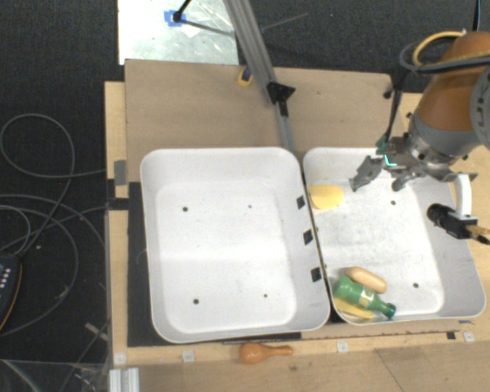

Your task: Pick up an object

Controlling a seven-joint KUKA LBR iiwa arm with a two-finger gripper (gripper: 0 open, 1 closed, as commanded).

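— Where is the arm?

— It comes in from the right, over the right bin (453, 296). The gripper (381, 175) hangs above that bin's far half, and its two fingers (363, 175) are spread apart with nothing between them.

— And the things to pick up?

— All in the right bin. A yellow lemon-like lump (327, 196) lies near the bin's left wall, just beside the gripper's left finger but apart from it. At the near left corner there is a small heap: a green bottle (371, 299) lying on its side, a tan roll (364, 279) just behind it, touching or nearly so, and something yellow (353, 310) under the bottle — I cannot tell what.

— Anything else?

— The left bin (155, 219) sits alongside on the table (196, 104). A small brown pear-shaped thing (263, 351) lies on the table in front of the bins.
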